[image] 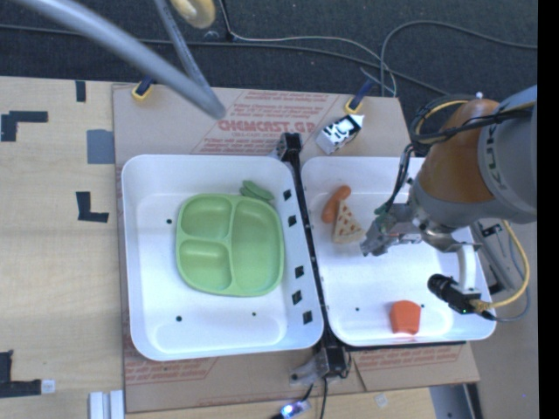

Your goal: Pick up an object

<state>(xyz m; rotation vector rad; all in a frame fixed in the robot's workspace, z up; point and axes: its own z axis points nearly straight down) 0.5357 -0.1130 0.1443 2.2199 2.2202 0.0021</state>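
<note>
**Two bins, one arm closing in on the right**

Two bins sat side by side. The left bin (140,234) held a green tray (231,243). Red print on the cardboard (262,116) behind looked like "CHEMCAST", too blurred to be sure. In the right bin (367,321) lay a wedge (347,224) touching an orange sausage (334,204), with an orange cup (405,317) well apart. The gripper (377,241) hung just beside the wedge, holding nothing I could see; whether its fingers were apart, I couldn't tell. It seemed the approach step; next it would need to centre and descend.

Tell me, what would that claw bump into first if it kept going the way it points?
Probably the pizza slice: the gripper points left across the right bin toward it, though its height above the floor is unclear.
</note>
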